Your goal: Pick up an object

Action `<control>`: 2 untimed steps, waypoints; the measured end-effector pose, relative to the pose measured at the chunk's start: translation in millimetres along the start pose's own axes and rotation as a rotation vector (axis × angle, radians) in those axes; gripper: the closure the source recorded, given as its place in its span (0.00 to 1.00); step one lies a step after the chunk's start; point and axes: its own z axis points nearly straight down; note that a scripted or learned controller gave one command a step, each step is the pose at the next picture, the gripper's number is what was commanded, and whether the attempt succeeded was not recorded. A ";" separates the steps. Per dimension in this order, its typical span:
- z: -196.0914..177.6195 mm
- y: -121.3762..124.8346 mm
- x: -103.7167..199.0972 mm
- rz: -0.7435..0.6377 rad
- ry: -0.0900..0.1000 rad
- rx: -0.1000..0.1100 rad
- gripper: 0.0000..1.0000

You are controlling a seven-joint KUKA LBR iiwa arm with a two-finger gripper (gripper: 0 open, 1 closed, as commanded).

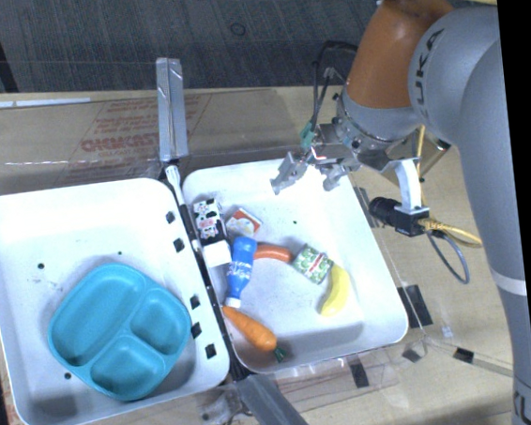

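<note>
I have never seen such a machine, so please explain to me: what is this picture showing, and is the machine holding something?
One camera looks down at a slant on a bench with two white bins. The grey and orange robot arm reaches in from the right. Its gripper hangs above the right bin's far edge, with nothing between its fingers. That bin contains a carrot, a banana, a blue tube and some small packages. The left bin holds a blue divided plate.
</note>
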 end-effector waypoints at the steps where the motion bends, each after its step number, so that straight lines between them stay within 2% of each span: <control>1: 137.5 -60.5 -3.0 -0.065 -0.002 -0.007 0.00; 2: 151.2 9.0 13.5 -0.193 -0.001 -0.003 0.00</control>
